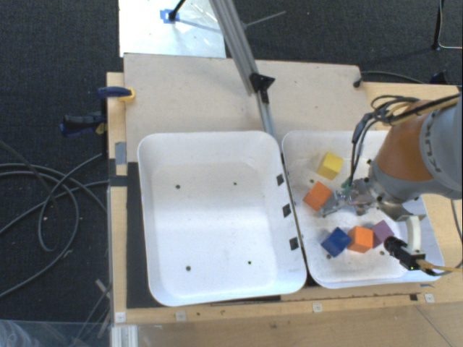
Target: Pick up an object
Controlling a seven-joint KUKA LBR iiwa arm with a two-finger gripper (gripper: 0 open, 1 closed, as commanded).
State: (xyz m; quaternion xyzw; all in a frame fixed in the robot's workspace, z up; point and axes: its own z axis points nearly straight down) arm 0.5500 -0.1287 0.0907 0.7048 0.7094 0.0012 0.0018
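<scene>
While the grey arm with its orange band (405,154) reaches in over the right-hand shallow white plastic bin (304,147), the two-finger gripper (340,202) sits low near the bin's middle, beside the orange cube (317,195) by the bin's left wall. Whether the gripper is spread or pinched together cannot be told at this size; nothing is seen held in it.

Step in hand, by my reading: the approach, with no grasp made. The orange cube lies just beside the gripper tip, toward the left wall, possibly touching it. Next move likely calls for centring over that cube and closing squarely, or it may skid toward the wall.

Other candidates in the same bin: a small yellow block (330,165) nearer the far edge, apart from the gripper; along the near edge a blue cube (336,241), a second orange block (361,238) and a purple block (381,231), packed close together, partly under the wrist.

Left-hand white bin (210,215) bears no blocks.
</scene>
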